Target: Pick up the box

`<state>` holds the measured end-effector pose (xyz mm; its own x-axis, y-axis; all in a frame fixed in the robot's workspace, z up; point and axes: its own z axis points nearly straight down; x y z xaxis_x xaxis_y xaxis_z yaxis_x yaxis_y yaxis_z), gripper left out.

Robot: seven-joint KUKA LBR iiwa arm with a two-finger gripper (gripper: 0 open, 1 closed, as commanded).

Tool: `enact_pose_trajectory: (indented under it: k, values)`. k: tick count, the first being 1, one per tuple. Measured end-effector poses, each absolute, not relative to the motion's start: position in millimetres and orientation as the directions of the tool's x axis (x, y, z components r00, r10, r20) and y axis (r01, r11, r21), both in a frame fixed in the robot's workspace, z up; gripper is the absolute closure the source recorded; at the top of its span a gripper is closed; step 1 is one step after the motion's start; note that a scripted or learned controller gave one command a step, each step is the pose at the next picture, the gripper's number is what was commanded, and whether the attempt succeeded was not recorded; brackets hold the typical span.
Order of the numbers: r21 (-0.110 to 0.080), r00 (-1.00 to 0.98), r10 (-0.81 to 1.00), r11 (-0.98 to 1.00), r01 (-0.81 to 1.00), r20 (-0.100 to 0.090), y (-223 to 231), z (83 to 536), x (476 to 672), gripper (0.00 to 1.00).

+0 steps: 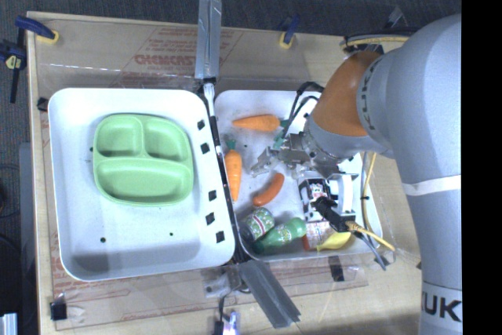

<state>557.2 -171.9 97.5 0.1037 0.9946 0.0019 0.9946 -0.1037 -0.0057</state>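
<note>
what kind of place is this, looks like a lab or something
Most likely a robot test bench in a lab. A grey arm with an orange band reaches over two white bins, blue clamps hold a sheet on the bench, and the right bin holds toy carrots and a green bottle.

The two shallow white plastic bins (63, 169) look smooth and faintly glossy. The pale green divided plate (143, 157) reads as matt plastic. The tabletop (118, 39) shows light wood under a clear, shiny film.
</note>
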Motion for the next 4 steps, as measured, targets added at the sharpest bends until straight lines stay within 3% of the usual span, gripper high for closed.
enact_pose_trajectory:
  k: [1,2,3,4]
  values:
    - [0.002,0.073,0.997,-0.072,0.997,-0.012,-149,94,615.9,0.0]
    - [0.013,0.435,0.9,-0.435,0.9,-0.009,-138,95,587.0,0.0]
    - [-0.006,0.306,0.952,-0.306,0.952,0.0,-144,90,647.7,0.0]
    - [-0.006,0.484,0.875,-0.484,0.875,0.004,-175,90,567.1,0.0]
